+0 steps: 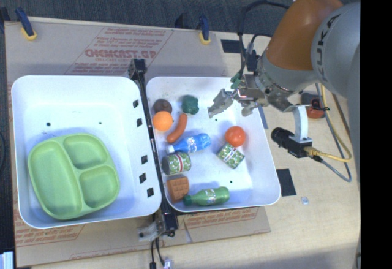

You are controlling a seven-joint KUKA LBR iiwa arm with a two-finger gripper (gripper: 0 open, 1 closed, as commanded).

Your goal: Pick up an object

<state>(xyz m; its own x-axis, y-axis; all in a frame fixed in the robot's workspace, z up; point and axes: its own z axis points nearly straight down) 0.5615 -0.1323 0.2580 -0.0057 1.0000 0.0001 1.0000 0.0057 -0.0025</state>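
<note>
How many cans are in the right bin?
2. One can lies near the bin's left wall, above the waffle-like brown piece. The other can sits just below the orange ball. None looks hidden.

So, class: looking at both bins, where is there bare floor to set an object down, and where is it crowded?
Left bin: bare floor along the top and upper right of the green tray. Right bin: a bare patch in its lower right, right of the green bottle, and a strip along the top edge. Crowded: the right bin's left half, from the orange ball down to the bottle.
</note>
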